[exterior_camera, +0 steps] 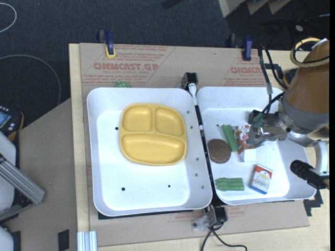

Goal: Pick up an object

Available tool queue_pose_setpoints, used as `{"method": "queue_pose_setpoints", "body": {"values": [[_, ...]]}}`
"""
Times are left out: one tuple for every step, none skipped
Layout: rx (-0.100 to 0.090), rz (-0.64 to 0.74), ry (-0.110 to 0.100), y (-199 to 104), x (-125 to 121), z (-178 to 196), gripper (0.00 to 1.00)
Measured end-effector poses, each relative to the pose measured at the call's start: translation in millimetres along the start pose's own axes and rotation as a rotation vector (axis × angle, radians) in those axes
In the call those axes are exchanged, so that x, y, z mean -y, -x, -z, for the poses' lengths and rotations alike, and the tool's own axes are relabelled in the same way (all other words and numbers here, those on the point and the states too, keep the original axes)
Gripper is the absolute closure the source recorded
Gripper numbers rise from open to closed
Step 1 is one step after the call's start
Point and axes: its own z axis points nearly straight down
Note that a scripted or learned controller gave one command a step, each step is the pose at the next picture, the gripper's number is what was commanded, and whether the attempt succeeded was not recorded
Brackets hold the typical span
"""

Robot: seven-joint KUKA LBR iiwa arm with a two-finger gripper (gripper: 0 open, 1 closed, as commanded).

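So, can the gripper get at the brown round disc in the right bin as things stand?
Probably yes. The brown disc lies flat and uncovered, just left of the gripper. Only the green stick lies close beside it and might get bumped.

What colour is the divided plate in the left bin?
Yellow; the divided plate shows plainly in the camera view.

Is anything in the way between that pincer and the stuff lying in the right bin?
Nothing visible blocks it. The pincer is already down in the right bin, right over a small red-and-white item. The green stick and brown disc lie just beside it, so they crowd the spot.
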Motion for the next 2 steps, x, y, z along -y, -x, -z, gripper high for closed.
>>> {"method": "queue_pose_setpoints", "body": {"values": [[0.005,-0.005,0.009,-65.7,-18.6,32.5,1.00],[0.005,-0.010,0.020,-78.0,19.9,163.8,1.00]]}}
